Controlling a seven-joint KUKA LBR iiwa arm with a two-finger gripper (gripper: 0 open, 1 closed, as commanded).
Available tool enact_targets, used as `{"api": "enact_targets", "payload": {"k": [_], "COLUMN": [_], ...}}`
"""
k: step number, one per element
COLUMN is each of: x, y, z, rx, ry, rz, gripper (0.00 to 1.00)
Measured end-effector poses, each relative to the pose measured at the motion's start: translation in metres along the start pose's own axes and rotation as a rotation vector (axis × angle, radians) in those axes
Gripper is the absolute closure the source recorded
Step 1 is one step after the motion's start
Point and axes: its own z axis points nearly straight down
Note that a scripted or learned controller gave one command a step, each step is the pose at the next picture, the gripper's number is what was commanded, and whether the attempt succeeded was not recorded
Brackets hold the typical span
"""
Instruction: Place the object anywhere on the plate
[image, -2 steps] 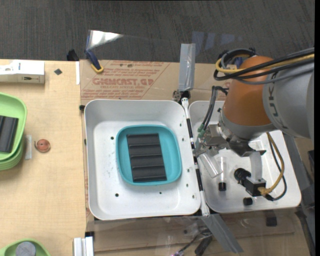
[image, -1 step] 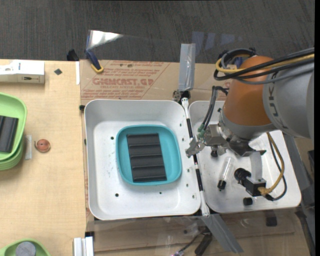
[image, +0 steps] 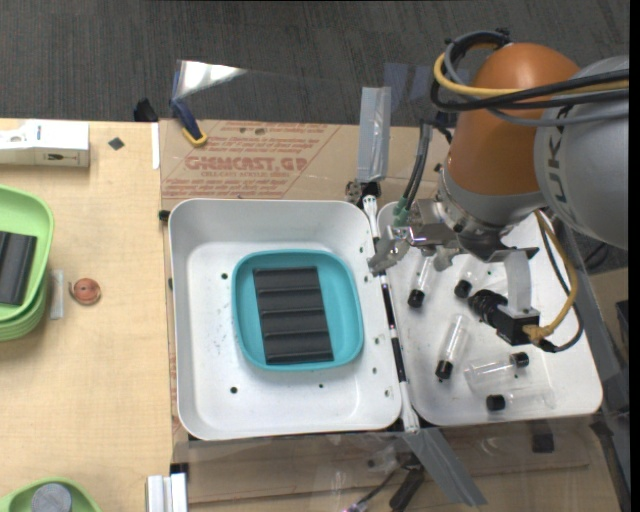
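Plate (image: 345, 300): teal, in left bin (image: 200, 380), already bearing a dark ridged block (image: 292, 315).
Vials (image: 452, 345): scattered in right bin (image: 560, 395), awaiting pickup.
End effector (image: 470, 250): above vials; grip state cannot be told.

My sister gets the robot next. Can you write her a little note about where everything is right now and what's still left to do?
Gripper: low over the right bin, under the wrist; its fingers are hidden, so a grasp can't be confirmed.
Things: several clear vials with black caps lie scattered in the right bin. The teal plate sits in the left bin and holds a dark ridged block.
Done: no vial on the plate.
Left: pick up a vial and set it anywhere on the plate.
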Motion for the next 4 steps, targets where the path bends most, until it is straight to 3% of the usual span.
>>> {"api": "enact_targets", "payload": {"k": [1,2,3,4], "x": [0.010,-0.042,-0.082,-0.106], "y": [-0.049,-0.028,-0.016,-0.019], "z": [0.079,0.079,0.052,-0.087], "rx": [0.002,0.000,-0.001,-0.001], "ry": [0.001,0.001,0.001,0.000], "rz": [0.009,-0.033,-0.005,0.081], "gripper": [0.00,0.00,0.00,0.00]}}
